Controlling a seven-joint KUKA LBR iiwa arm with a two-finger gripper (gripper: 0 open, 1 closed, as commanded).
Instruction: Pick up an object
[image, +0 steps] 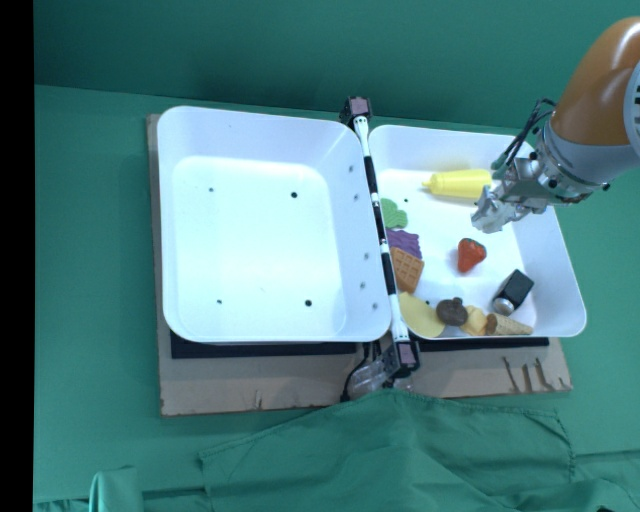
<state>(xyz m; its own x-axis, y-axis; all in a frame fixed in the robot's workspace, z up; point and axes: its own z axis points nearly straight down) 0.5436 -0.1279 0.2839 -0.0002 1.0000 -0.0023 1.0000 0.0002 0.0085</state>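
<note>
The right bin (560, 262) holds several toys. A yellow bottle (459, 182) lies near its back. A red strawberry (470, 253) sits in the middle, with a black block (513, 290) nearer the front right. Along the left wall lie a green piece (393, 213), a purple piece (403, 240) and an orange waffle (406, 268). A yellow slice (420, 316), a brown piece (451, 311) and a cone (508, 325) lie at the front. My gripper (488, 218) hangs above the bin, just right of the bottle and above the strawberry, with nothing seen between its fingers.
The left bin (190, 150) stands beside the right one, joined by a black-and-white divider bar (378, 230). Both rest on a cardboard sheet (250, 395). Green cloth (400, 450) is bunched at the front. The arm (600, 110) comes in from the upper right.
</note>
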